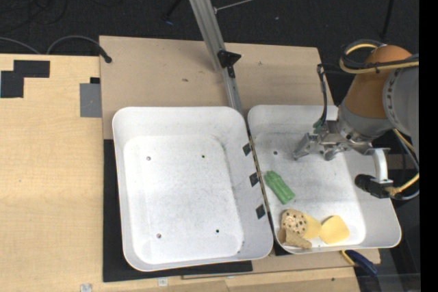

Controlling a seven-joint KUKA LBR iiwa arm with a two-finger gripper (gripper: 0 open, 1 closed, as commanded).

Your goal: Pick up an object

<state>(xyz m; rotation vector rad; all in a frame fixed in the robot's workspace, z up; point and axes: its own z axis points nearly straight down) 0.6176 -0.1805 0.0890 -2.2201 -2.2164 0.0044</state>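
The tool [320, 147] hangs with fingers spread and nothing between them, the green block [279, 187] lying below and left of it; the yellow pieces [328, 229] sit farther below, so a descent here would likely close on bare bin floor
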